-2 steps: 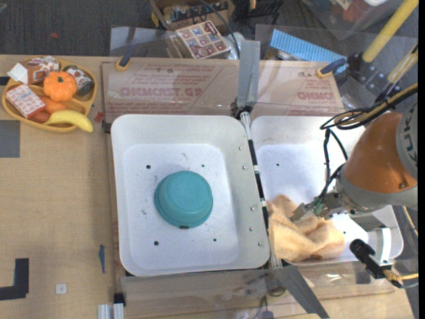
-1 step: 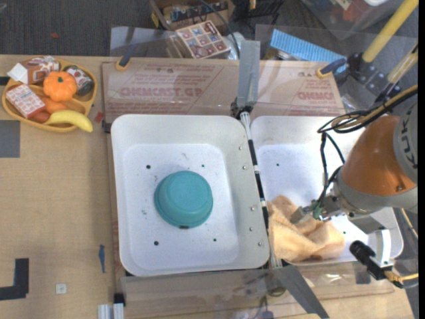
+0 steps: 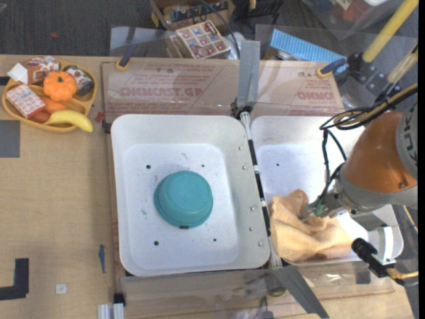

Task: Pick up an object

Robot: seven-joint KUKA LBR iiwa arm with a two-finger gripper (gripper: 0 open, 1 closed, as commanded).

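Note:
A teal bowl (image 3: 184, 199) lies upside down in the middle of the left bin (image 3: 133, 145). A crumpled tan cloth (image 3: 302, 231) fills the near left corner of the right bin (image 3: 285, 145). My gripper (image 3: 317, 209) is down on the cloth's upper right part, with folds of fabric bunched around its tip. The grey arm with its orange band (image 3: 380, 161) leans in over the right bin from the right.
A yellow plate (image 3: 13, 105) with toy fruit, a small pumpkin and a banana sits on the bench at far left. Cardboard panels stand behind both bins. Black cables hang beside the arm above the right bin.

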